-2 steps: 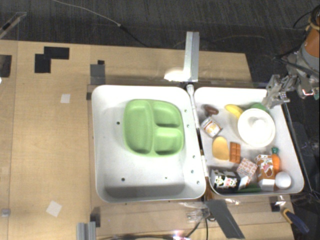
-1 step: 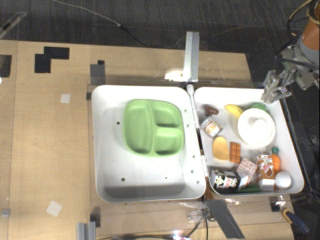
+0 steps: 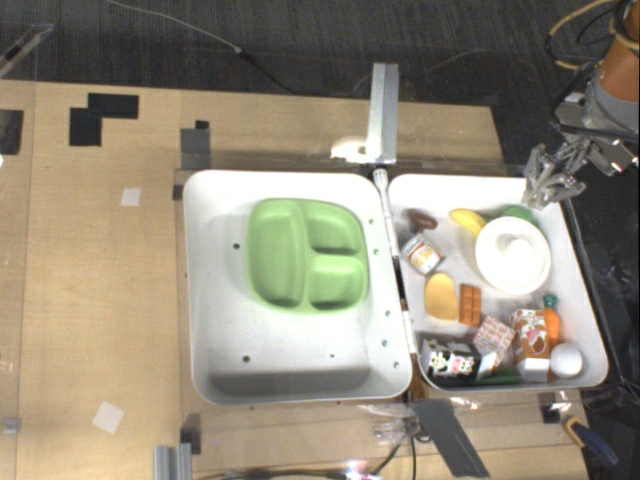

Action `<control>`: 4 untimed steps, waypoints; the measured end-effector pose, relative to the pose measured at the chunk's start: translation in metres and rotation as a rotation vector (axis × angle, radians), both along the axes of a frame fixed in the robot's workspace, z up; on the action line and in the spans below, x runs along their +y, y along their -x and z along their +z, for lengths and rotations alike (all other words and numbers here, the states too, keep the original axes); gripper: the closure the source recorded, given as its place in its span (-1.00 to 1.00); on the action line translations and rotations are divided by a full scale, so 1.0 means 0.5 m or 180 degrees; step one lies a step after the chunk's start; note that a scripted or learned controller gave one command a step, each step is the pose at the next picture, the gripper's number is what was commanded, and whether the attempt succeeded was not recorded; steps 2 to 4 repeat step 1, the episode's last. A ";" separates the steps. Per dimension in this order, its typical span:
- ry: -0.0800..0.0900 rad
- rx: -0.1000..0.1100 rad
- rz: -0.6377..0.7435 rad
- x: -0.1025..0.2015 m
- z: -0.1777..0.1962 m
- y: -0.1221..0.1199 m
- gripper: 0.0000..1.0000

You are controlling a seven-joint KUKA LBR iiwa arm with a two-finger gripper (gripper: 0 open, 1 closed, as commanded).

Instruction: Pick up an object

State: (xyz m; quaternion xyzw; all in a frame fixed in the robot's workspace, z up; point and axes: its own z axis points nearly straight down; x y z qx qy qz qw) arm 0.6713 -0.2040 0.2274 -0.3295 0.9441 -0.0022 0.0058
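A green divided tray [image 3: 305,253] fills the left bin [image 3: 215,368]; right of it, small packets crowd around a white bowl [image 3: 512,253], light and rigid, probably best pinched at its rim. At upper right the gripper [image 3: 550,175] hovers, jaws parted and holding nothing.

Grey arm [image 3: 610,103] with an orange band [image 3: 622,68] above the wrist. Pale metal gripper [image 3: 548,180] of thin, spindly linkages and two slim fingers. Yellow and dark cables [image 3: 585,23] looped beside the arm's upper part. Blurred, so no screws or markings legible.
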 end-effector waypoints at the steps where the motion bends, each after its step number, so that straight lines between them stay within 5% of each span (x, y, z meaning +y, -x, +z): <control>1: 0.0010 0.0007 0.1218 -0.001 -0.038 0.010 1.00; 4: 0.0010 0.0007 0.1218 -0.001 -0.038 0.010 1.00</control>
